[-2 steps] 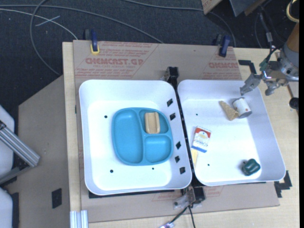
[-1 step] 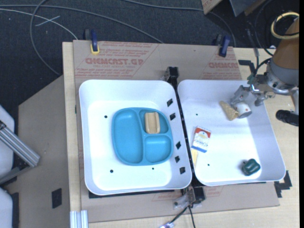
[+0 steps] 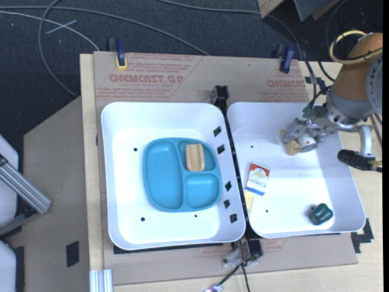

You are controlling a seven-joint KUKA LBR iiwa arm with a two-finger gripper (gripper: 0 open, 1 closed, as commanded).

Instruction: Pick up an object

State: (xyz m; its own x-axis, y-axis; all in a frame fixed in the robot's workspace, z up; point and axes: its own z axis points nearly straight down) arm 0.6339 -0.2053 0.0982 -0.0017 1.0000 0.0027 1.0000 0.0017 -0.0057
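Camera view: the gripper [image 3: 302,140] sits low in the right bin [image 3: 340,224], jaws apparently closed on a tan block [image 3: 294,146]; a steady vertical lift would suit; card [image 3: 257,178] and green lump [image 3: 320,213] lie apart.

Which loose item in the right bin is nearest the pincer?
The tan piece, right at the pincer. The card lies mid-bin by the divider, and the green thing sits in the near corner.
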